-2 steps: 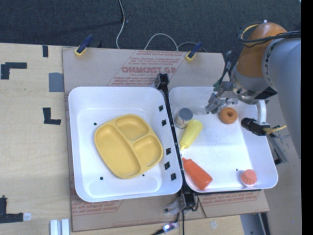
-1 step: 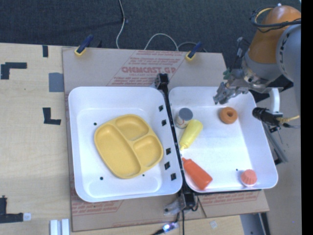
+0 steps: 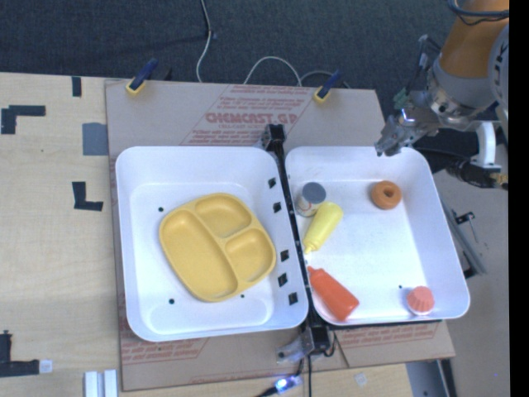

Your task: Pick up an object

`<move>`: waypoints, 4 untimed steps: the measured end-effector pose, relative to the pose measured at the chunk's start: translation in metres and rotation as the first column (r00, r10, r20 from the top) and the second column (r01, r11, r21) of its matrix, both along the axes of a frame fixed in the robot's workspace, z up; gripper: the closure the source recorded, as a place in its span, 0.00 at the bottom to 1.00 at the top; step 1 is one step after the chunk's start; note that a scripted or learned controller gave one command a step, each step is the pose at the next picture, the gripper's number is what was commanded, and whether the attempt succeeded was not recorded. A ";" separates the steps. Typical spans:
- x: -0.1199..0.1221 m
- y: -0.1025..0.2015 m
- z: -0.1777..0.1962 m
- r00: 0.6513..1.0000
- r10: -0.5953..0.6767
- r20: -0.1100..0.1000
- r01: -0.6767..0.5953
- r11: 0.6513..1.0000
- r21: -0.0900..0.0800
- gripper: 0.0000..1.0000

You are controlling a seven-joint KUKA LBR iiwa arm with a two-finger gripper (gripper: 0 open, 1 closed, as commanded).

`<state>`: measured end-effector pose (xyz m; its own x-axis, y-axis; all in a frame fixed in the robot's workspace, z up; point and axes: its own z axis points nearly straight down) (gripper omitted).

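the gripper (image 3: 391,141) is positioned over the far right corner of the right bin (image 3: 442,222), apart from all objects; its finger state cannot be told. the yellow bottle (image 3: 321,226) is laid near the divider, long axis tilted from upper right to lower left, just beside the small can (image 3: 312,195). the orange bottle (image 3: 333,294) is partly cut off by the bin's near rim.

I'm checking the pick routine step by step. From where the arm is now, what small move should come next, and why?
Probably shift the pincer toward the near side and lower it over the brown donut. The pincer sits at the right bin's far rim, and the donut is the closest item, lying apart from the yellow bottle with bare floor around it.
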<state>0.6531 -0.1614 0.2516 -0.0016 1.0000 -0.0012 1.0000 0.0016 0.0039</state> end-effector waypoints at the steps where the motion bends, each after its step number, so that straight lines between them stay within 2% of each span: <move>1: 0.001 0.001 0.024 1.000 0.000 -0.003 0.000 1.000 0.001 1.00; 2: -0.013 0.061 0.018 1.000 0.003 -0.006 -0.003 1.000 0.002 1.00; 3: -0.029 0.106 0.002 1.000 0.002 -0.008 -0.002 1.000 0.001 1.00; 4: -0.041 0.161 0.004 1.000 0.004 -0.006 -0.004 1.000 0.002 1.00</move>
<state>0.6126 -0.0006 0.2556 -0.0055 1.0000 0.0009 1.0000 0.0055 -0.0025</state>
